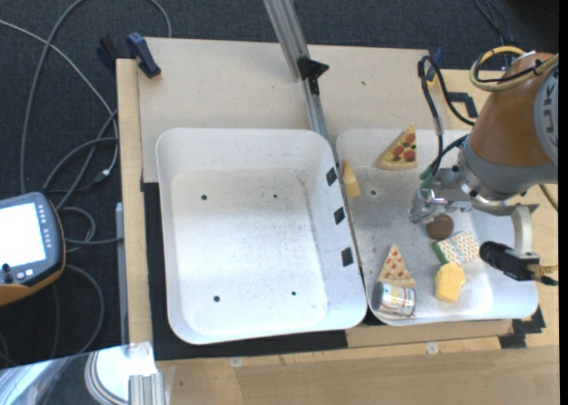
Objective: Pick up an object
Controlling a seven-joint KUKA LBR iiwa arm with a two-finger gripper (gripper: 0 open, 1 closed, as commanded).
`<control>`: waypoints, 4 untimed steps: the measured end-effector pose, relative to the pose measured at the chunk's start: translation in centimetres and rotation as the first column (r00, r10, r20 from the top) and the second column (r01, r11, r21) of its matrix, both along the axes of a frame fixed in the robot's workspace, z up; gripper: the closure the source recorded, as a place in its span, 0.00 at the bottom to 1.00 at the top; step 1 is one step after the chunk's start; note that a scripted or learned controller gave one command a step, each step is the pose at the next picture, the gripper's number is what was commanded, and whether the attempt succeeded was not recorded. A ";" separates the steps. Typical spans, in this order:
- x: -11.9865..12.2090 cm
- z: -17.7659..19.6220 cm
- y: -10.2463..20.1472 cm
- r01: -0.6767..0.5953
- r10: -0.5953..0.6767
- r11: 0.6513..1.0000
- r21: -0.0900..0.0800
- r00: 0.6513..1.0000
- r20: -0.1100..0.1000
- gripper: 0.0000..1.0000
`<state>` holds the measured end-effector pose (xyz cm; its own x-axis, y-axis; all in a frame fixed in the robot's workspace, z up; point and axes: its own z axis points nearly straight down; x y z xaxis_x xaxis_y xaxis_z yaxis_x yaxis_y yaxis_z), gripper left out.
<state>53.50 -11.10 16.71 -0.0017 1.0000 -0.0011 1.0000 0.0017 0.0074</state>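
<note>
The brown round object (439, 227) is lying in the right bin (373, 208), right of centre in the frame, just under the gripper (429, 208). Nothing is being lifted yet; the grasp and the raise are both remaining, I judge. The gripper is hanging low over it, and I cannot tell how it is set. A pizza slice (396, 265), a can (395, 299) and a corn cob (450, 282) are sitting nearby.

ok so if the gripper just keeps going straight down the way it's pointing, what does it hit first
Most likely the small brown object, which lies just below the gripper in the right bin. The slanted view leaves height unclear, so it could instead meet the bin floor beside it.
</note>
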 end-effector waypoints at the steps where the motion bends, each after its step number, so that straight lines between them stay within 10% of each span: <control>1: 0.2 5.4 0.0 -0.001 0.001 1.000 0.000 1.000 0.001 1.00; 4: 4.9 7.1 16.6 -0.006 0.006 1.000 0.004 1.000 -0.005 1.00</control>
